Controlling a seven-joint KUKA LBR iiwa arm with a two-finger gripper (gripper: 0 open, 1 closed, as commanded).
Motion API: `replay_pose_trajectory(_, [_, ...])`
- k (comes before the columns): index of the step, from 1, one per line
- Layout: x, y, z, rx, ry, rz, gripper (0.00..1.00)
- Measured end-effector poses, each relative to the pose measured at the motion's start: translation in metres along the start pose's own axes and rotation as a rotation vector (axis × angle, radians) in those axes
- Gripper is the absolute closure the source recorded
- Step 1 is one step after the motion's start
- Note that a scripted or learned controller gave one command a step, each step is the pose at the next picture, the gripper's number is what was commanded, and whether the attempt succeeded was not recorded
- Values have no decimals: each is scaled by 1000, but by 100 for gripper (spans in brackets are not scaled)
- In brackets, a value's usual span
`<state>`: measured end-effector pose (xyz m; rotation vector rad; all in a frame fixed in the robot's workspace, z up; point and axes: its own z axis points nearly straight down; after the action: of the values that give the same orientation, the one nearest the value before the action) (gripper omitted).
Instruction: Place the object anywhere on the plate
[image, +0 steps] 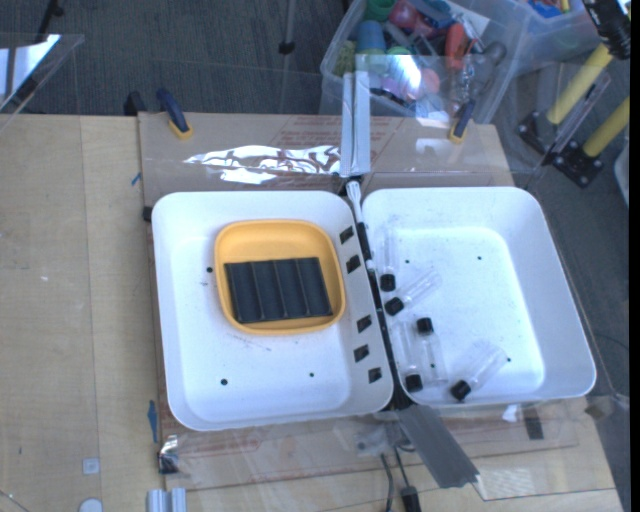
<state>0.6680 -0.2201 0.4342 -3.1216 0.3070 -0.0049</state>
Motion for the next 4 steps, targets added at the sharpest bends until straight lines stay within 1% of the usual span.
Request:
replay_pose_trajectory(3, [-17,3,0,1,-1,-1,100])
replay_pose_trajectory(4, [-25,5,1,0,-4,-1,100])
